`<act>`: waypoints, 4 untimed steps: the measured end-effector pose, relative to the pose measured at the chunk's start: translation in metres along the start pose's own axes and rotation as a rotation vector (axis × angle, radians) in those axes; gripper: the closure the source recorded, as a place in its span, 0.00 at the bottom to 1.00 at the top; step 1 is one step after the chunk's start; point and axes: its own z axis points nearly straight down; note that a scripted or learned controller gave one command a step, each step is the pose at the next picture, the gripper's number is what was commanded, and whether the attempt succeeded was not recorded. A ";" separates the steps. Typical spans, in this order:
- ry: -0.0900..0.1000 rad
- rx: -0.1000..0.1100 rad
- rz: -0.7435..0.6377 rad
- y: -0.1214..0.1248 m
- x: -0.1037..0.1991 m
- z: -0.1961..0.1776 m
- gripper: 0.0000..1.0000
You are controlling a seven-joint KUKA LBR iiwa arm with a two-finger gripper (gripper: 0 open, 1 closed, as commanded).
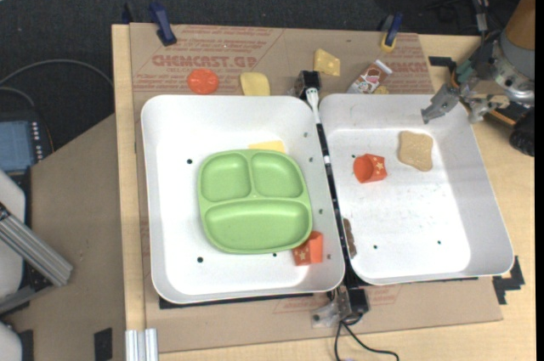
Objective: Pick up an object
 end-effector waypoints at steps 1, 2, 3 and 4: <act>0.009 0.007 0.000 -0.005 -0.016 0.102 0.00; -0.001 -0.012 -0.007 0.008 0.050 0.010 0.00; 0.005 0.007 0.004 -0.009 -0.012 0.111 0.00; -0.002 -0.005 -0.003 0.032 0.008 0.116 0.00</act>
